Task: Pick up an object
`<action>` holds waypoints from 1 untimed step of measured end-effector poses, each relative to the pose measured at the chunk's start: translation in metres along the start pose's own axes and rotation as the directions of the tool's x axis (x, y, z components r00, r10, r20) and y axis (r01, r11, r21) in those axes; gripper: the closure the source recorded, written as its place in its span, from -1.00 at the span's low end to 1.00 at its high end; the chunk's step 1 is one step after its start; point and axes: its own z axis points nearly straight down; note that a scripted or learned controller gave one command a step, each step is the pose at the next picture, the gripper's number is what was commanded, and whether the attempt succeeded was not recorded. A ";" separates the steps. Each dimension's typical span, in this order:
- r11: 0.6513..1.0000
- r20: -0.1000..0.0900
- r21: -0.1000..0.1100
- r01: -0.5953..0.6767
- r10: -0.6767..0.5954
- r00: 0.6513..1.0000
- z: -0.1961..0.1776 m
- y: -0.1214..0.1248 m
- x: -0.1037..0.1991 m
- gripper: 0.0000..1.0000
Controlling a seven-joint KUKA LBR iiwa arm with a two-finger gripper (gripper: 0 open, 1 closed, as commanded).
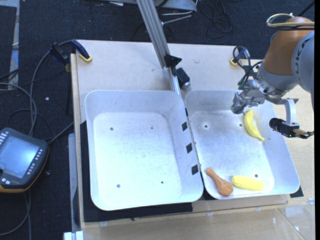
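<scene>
Gripper [242,104] sits low at roughly 1 o'clock in the right bin [280,156], just beside the top end of the banana [252,126]. Can't tell its grip state, tip is too dark and small. Nothing visibly held.

Banana lies at about 2 o'clock of that bin, curved, long axis running 11 to 5. Looks like a plastic toy: light, stiff, smooth skin, so likely slippery. Best grab is across the narrow width at mid-length, not the tapered ends, which would squirt out.

Other candidates at 6 o'clock of the same bin: yellow corn-like piece [247,183] and an orange drumstick-shaped toy [220,182], nearly touching each other. Corn is stubby, drumstick has a thin handle, easy pinch.

Left bin [100,109] sits at 9 o'clock of the right one.
</scene>
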 end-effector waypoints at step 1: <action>1.000 0.000 0.001 0.000 0.000 1.000 -0.062 -0.001 0.000 1.00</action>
